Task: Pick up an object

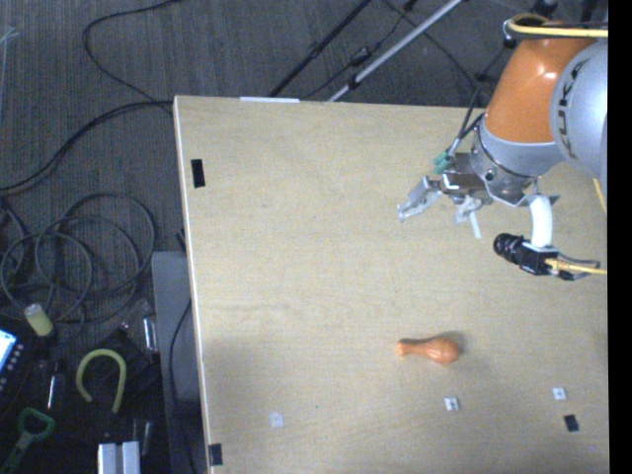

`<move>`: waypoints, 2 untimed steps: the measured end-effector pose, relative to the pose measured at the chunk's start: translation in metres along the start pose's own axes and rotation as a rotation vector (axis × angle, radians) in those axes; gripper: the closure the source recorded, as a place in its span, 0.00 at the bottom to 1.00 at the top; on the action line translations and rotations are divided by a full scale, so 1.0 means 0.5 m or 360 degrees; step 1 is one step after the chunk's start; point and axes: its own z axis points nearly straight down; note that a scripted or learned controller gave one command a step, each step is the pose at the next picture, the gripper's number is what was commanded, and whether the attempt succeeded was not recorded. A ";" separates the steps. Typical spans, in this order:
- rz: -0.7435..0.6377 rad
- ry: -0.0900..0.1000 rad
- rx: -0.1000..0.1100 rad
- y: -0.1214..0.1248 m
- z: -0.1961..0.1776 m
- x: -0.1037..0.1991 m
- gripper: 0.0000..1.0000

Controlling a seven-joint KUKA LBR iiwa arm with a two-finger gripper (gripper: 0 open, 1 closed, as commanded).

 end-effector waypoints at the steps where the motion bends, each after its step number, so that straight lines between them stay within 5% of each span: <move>1: -0.0110 -0.0007 0.0000 0.108 0.088 -0.174 0.00; 2: -0.0525 -0.0007 -0.0002 0.119 0.254 -0.209 0.00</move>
